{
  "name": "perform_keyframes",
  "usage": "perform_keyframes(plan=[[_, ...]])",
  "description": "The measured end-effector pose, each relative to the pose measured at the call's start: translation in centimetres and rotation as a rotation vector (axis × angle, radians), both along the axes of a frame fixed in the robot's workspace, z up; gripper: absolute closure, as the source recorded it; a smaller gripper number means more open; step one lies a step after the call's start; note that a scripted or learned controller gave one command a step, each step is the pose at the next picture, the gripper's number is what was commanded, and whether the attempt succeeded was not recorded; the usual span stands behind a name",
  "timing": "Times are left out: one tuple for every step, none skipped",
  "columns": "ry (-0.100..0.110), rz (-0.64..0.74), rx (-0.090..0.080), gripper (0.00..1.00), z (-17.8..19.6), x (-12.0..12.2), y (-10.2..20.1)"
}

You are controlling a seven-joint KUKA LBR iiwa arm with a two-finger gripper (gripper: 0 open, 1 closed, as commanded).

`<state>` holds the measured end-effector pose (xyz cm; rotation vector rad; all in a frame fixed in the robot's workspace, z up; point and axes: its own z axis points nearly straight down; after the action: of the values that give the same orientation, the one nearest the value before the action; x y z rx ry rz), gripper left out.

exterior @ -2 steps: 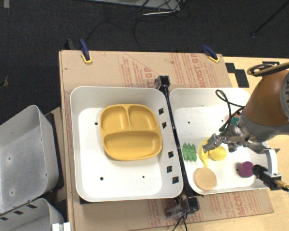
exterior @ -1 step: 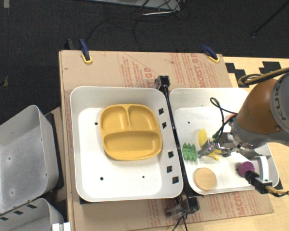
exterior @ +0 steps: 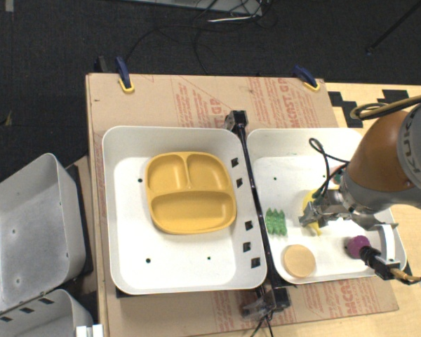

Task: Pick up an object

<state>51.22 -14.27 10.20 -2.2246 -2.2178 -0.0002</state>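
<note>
The right bin [exterior: 284,161] holds a green ridged block [exterior: 276,221], a tan round disc [exterior: 299,260] near its front edge and a purple object [exterior: 357,246] at the right. A small yellow object [exterior: 311,203] peeks out just left of my gripper [exterior: 314,220]. The gripper is low in the right bin, between the green block and the purple object, above the disc. The grey and orange arm [exterior: 387,163] covers the bin's right half.
The left bin [exterior: 123,209] holds a yellow divided plate [exterior: 191,192]. A black divider with clips [exterior: 249,202] runs between the bins. A grey tub [exterior: 28,230] stands off the bench at the left. Cables lie on the dark floor behind.
</note>
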Motion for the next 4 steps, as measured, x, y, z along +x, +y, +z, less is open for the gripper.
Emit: perform_keyframes(plan=[[-0.003, 0.005, -0.001, 1.0, 4.2, -0.1, 0.2], [-0.005, 0.006, -0.002, 1.0, 10.5, -0.1, 0.6], [-0.005, 0.006, -0.002, 1.0, 13.7, 0.0, 0.6], [0.002, 0.01, 0.002, 1.0, 12.5, -0.7, 6.0]])
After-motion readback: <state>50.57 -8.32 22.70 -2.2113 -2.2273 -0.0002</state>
